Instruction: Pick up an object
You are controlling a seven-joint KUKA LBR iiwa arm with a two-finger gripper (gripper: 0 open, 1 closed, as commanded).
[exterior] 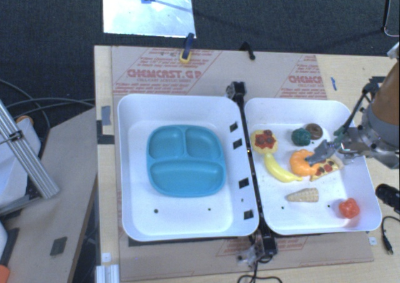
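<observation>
Right white plastic bin [359, 178]: round orange toy fruit [300, 162] lies at its centre, beside a curved yellow banana [279, 170]. Gripper [320, 153] is lowered over the fruit; jaws' state cannot be told. Nothing is seen lifted; the pick is judged unfinished.

Blue divided plate [185, 160] in left bin [134, 169], toy foods in right bin [359, 178], gripper [320, 153] over orange piece [300, 162]

Two white bins [181, 104] — one blue plate [185, 160], seven toy foods [265, 141].
</observation>
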